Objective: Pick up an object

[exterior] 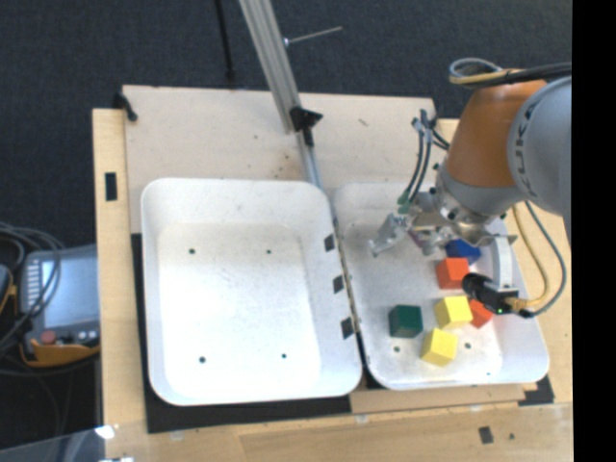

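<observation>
The right bin (385,287) holds several small blocks. A green cube (405,320) lies near its middle, with two yellow cubes (452,310) (440,346) to its right. An orange block (450,272) and a blue block (464,250) sit further back, partly under the wrist, and a red block (482,316) peeks out beside the upper yellow cube. My gripper (390,234) hangs over the back left part of this bin, left of the orange and blue blocks and apart from the green cube. Nothing shows in its grasp.
The left bin (241,287) lies beside the right one. A slanted metal post (274,61) rises behind the bins. A black cable connector (491,295) hangs off the wrist over the blocks. A control pendant (53,301) sits off the bench at the left.
</observation>
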Tool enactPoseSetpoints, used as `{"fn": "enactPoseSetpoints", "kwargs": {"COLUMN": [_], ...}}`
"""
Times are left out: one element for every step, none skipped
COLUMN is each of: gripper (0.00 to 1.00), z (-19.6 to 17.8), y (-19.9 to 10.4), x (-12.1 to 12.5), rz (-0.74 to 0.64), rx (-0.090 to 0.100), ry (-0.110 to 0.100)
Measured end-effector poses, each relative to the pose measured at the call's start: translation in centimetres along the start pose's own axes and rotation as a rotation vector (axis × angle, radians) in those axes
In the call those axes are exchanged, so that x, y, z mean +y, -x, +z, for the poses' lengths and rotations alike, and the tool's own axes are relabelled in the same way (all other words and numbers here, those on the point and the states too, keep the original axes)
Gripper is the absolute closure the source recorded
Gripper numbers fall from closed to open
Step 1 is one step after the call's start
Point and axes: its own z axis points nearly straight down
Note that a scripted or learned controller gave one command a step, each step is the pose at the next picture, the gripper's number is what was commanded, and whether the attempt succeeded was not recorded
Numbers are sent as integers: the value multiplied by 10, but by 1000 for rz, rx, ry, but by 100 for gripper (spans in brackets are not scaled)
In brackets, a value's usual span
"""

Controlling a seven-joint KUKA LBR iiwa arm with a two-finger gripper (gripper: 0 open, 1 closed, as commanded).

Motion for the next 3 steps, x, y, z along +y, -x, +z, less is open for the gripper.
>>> {"fn": "enactPoseSetpoints", "kwargs": {"gripper": [0,0,100], "z": [63,87,75], "y": [-2,0,1], "x": [-1,0,1], "rz": [0,0,7], "rx": [0,-1,0], "ry": [0,7,12]}}
